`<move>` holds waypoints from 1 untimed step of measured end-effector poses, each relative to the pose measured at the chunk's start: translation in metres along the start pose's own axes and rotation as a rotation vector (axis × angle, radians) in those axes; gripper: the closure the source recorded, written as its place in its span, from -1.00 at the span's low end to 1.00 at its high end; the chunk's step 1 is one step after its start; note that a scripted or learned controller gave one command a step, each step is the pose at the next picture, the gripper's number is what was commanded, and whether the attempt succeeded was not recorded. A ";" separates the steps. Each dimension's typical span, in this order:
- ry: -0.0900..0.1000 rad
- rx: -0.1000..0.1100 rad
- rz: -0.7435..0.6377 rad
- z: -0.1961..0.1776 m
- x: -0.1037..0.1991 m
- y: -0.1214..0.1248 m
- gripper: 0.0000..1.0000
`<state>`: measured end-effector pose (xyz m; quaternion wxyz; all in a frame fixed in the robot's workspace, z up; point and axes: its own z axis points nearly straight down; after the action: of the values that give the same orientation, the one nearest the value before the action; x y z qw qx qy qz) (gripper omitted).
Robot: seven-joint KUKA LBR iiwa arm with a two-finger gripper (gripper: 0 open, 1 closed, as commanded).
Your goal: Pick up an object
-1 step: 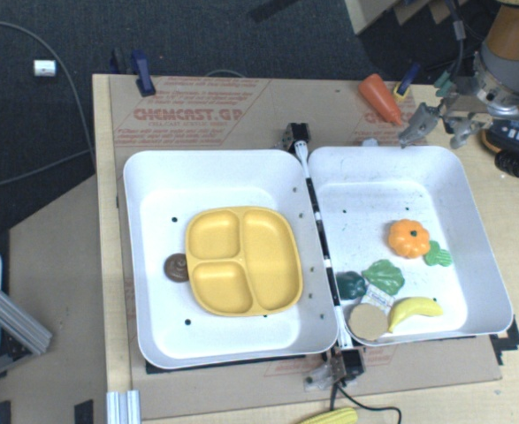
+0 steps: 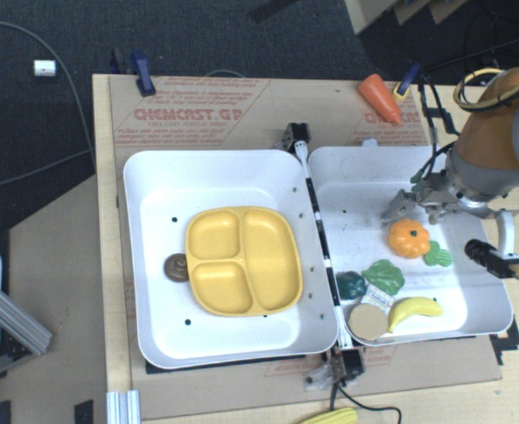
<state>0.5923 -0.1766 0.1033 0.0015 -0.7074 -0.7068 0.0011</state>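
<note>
White plastic, two shallow bins side by side on a cardboard-topped desk (image 2: 197, 104).

Left bin (image 2: 153, 184): one yellow plastic plate with three compartments (image 2: 241, 261), lying flat near the centre; one small round brown disc (image 2: 176, 267) touching the plate's left edge, partly tucked under it.

Right bin (image 2: 480, 312): one orange pumpkin-shaped toy (image 2: 408, 238) near the middle; one small green leafy piece (image 2: 437, 256) just beside it on the right; one green ruffled lettuce-like toy (image 2: 385, 276) below the pumpkin; one dark green lump (image 2: 349, 284) touching the lettuce toy's left side; one yellow toy banana (image 2: 414, 310) at the front; one tan round disc (image 2: 369, 322) touching the banana's left end, with a small white slip between disc and lettuce toy.

Claw (image 2: 418, 203): one, on the grey and orange arm (image 2: 498, 131) reaching in from the right, positioned just above the pumpkin toy in the right bin. Fingers appear spread, nothing seen between them; the pumpkin rests on the bin floor.

Outside the bins: one orange carrot-shaped toy (image 2: 380, 99) on the desk behind the right bin; one blue clamp (image 2: 141, 72) at the desk's back left edge.
</note>
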 end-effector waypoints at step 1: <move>0.001 -0.001 -0.001 0.019 0.031 -0.035 -1.00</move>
<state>0.5577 -0.1455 0.0840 0.0013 -0.7071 -0.7071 0.0003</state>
